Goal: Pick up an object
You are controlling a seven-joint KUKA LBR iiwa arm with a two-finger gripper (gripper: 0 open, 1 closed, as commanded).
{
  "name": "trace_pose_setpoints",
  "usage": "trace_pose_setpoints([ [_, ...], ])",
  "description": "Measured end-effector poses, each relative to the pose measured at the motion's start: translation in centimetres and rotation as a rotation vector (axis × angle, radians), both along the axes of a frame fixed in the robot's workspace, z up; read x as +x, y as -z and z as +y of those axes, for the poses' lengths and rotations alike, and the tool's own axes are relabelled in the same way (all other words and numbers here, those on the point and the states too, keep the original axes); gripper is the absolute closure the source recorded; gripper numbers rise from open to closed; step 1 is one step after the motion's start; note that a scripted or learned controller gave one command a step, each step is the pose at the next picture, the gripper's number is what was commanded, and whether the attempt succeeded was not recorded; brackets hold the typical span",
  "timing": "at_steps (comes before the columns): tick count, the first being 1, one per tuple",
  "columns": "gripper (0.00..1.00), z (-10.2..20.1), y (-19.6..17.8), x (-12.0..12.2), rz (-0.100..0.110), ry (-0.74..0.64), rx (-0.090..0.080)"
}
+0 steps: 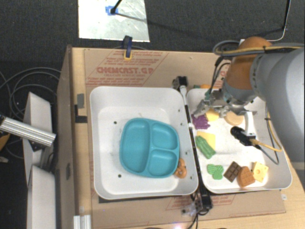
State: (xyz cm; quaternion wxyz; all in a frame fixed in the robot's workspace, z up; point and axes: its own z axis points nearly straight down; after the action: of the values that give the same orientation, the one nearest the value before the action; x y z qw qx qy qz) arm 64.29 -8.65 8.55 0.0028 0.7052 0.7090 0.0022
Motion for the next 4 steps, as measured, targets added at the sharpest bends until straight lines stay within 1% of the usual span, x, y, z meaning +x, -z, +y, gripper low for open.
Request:
trace_pose_setpoints([
  [1, 0.0, 0.1, 0.1, -6.6, 0.008, 0.005, 0.001],
  [2, 0.0, -3.0, 0.0, -0.6, -0.001, 0.001, -0.002],
  [3, 1.0, -2.8, -1.1, -0.8, 0.002, -0.001, 0.001],
  [4, 1.0, -12.2, -12.0, -3.9, -0.002, 0.012, -0.006],
])
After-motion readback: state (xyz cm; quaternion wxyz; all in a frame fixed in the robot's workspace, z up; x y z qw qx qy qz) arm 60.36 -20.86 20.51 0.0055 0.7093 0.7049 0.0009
